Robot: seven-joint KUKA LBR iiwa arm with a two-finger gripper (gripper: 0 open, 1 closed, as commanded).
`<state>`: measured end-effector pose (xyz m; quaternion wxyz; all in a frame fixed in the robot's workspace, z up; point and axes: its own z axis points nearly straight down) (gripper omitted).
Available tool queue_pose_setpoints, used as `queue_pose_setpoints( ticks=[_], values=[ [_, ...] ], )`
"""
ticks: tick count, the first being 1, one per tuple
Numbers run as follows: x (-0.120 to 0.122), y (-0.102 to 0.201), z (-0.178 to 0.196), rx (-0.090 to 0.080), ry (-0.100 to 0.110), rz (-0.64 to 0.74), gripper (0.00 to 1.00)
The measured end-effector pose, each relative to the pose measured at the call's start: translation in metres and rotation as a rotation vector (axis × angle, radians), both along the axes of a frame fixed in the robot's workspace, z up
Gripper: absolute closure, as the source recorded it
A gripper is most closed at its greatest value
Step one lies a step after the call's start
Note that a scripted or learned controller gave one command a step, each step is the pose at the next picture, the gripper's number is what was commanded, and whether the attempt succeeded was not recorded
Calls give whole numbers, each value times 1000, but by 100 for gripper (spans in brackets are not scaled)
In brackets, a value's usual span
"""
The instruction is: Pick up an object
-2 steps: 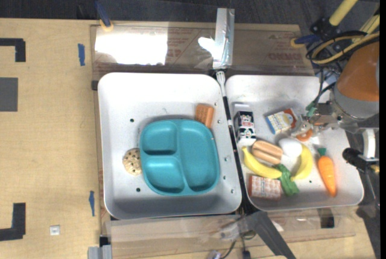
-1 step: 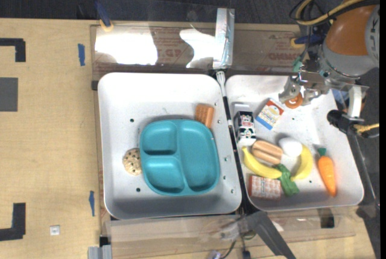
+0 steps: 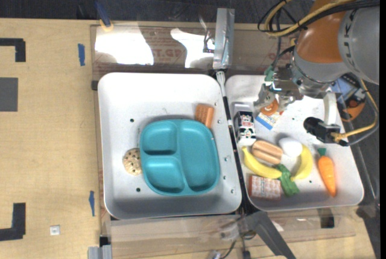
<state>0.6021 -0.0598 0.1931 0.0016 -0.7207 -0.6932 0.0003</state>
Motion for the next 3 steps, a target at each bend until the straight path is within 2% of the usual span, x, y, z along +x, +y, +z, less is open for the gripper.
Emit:
queue_pose_setpoints(
  ticks=[1,2,3],
  values=[
    [-32,9,-10,-1,2,-135,100],
    [-20,-1,-10,-3,-1,-389,100],
    [-24,2,10,-2,-3,-75,100]
  ],
)
